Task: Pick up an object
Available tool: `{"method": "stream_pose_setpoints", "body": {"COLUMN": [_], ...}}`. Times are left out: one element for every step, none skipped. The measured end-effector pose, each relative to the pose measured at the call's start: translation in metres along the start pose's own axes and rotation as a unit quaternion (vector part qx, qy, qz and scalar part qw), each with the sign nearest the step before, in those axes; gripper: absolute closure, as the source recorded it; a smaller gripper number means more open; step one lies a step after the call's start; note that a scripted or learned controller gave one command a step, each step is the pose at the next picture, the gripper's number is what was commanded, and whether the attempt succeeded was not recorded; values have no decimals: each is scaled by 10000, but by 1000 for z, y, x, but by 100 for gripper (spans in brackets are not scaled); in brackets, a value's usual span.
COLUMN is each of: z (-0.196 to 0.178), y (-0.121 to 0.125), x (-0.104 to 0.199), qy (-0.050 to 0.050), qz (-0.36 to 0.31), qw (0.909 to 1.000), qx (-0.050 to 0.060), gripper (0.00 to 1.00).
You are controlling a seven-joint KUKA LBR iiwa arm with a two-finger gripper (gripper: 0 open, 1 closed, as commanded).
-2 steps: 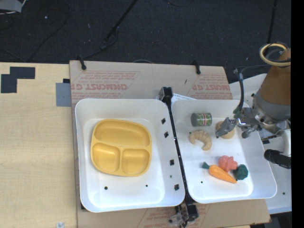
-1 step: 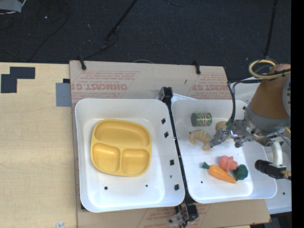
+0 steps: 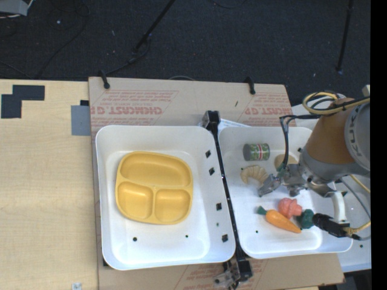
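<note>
— What is the setting like?

— A pale wood-grain tabletop fills the left of the frame, with dark patches near its upper left. A brown cardboard sheet printed with red lettering lies under two shallow white bins. Beyond the tabletop, across the top of the frame, is dark carpeted floor with black cables trailing over it.

— And in the bins?

— The left bin holds a yellow divided plate, set left of centre. The right bin holds a small green can lying on its side near the top, a tan croissant-like toy just below it, and at the lower right an orange carrot toy, a pink lumpy toy touching it, and a dark green piece just beside those.

— Where is the arm?

— It enters from the right edge, its orange band over the right bin's upper right. The pincer sits low in the middle of the right bin, between the croissant toy and the pink toy.

— Is it grasping something?

— I cannot tell; the metal parts there blur together. A round tan object behind the wrist is half hidden, and the arm's upper part is cut off at the right edge.
</note>
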State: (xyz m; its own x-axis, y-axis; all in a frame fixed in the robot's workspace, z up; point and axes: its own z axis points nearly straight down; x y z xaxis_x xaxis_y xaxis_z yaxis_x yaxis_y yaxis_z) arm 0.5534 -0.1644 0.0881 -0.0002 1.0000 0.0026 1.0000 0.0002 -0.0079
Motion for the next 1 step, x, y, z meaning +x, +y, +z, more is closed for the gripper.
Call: {"method": "stream_pose_setpoints", "body": {"z": [-13], "y": [1], "x": [-1], "qy": [-4], "qz": [11], "qw": [10000], "qx": [-11], "gripper": [100]}}
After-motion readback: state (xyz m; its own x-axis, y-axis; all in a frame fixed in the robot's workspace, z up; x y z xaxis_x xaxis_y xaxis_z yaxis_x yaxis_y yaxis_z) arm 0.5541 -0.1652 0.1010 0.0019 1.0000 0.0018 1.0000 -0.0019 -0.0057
